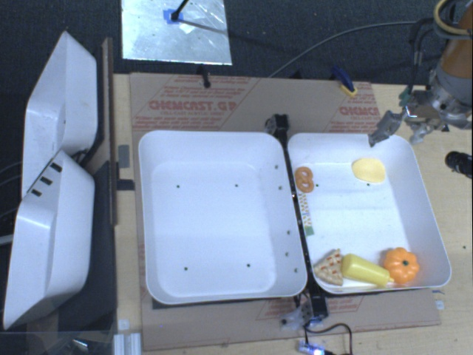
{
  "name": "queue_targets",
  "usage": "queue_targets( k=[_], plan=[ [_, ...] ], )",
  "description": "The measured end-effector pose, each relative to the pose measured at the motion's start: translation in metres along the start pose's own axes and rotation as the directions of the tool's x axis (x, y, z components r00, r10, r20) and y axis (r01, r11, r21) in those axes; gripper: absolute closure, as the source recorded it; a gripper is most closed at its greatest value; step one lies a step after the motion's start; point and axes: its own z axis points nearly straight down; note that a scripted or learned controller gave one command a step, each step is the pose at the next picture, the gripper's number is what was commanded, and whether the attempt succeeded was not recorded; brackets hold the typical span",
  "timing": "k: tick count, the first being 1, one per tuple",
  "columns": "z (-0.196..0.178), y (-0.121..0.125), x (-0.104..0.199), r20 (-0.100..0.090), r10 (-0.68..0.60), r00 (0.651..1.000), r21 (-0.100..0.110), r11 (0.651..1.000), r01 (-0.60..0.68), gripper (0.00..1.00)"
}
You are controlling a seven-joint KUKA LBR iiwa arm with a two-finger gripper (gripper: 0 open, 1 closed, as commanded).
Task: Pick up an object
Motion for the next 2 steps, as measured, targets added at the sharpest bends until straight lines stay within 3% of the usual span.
queue_targets(
  k=[1, 2],
  plan=[
    [-0.006, 0.001, 0.001, 0.001, -0.001, 1.000, -0.009, 1.000, 0.001, 0.00],
    [0.041, -0.003, 0.008, 0.001, -0.002, 1.000, -0.006, 1.000, 0.002, 0.00]
  ],
)
